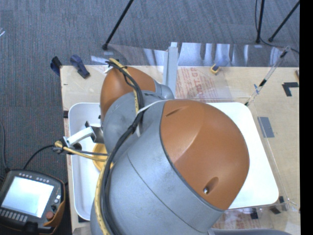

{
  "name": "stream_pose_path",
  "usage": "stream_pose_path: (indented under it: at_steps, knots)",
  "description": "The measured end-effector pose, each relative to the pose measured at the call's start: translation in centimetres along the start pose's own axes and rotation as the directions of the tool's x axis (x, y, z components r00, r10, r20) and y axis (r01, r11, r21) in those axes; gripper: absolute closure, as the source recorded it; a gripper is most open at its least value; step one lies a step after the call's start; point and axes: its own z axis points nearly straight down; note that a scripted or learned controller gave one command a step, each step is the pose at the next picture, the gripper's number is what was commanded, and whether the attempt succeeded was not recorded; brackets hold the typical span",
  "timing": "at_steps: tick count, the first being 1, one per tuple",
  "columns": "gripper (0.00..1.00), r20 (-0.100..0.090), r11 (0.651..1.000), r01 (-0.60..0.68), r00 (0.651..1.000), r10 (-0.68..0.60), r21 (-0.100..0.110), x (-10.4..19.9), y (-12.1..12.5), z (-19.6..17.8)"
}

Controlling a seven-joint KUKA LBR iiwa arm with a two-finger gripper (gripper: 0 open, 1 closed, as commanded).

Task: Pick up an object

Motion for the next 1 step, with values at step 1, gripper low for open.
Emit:
stream_pose_path:
  at_steps: [1]
  knots:
    - [1.00, -0.003, 0.996, -0.092, 0.996, 0.092, -0.003, -5.19, 10.24, -11.81]
